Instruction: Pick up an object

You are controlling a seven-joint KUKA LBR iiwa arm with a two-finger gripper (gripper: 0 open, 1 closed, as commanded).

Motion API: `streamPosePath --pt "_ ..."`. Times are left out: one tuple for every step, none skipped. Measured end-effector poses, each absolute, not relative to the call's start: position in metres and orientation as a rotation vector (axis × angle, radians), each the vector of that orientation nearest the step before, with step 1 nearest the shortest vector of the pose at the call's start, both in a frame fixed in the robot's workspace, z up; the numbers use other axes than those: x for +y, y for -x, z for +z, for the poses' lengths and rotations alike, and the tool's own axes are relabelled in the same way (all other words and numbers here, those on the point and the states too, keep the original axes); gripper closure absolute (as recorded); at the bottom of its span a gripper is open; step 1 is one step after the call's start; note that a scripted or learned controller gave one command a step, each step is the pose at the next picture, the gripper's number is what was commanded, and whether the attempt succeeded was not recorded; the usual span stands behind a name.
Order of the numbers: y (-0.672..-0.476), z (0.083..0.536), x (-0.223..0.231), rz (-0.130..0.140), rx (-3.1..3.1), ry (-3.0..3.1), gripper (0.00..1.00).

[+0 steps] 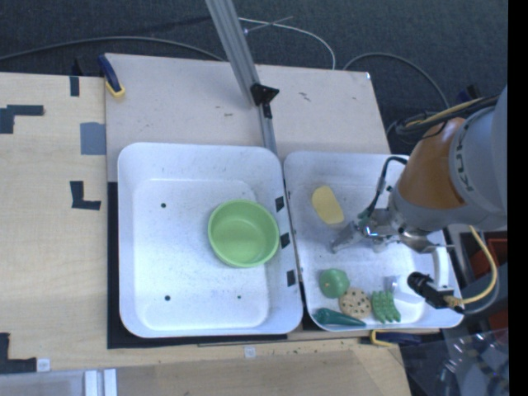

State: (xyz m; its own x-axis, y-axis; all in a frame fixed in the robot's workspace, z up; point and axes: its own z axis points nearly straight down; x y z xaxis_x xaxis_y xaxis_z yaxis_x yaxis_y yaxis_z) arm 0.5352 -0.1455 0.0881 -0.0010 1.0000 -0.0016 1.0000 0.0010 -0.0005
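Note:
In the right bin [307, 172] lie a yellow oval piece [327, 205], a green round fruit [333, 282], a speckled tan cookie [355, 302], a green ridged toy [384, 305] and a teal stick [338, 317]. My gripper [352, 233] hangs low in the middle of this bin, just below and to the right of the yellow piece and above the green fruit. It looks open, with nothing between its fingers. The orange-banded wrist [429, 176] rises behind it on the right.
A green bowl [242, 233] sits in the left bin [148, 221], near the wall shared with the right bin. A grey pole [235, 40] slants over the bench behind the bins. Cables trail along the right bin's right rim.

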Motion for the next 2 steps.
streamPosePath --pt "-0.535 0.099 -0.144 -0.002 2.226 -2.22 1.0" --pt "-0.538 0.141 -0.142 0.002 2.222 -2.218 1.0"
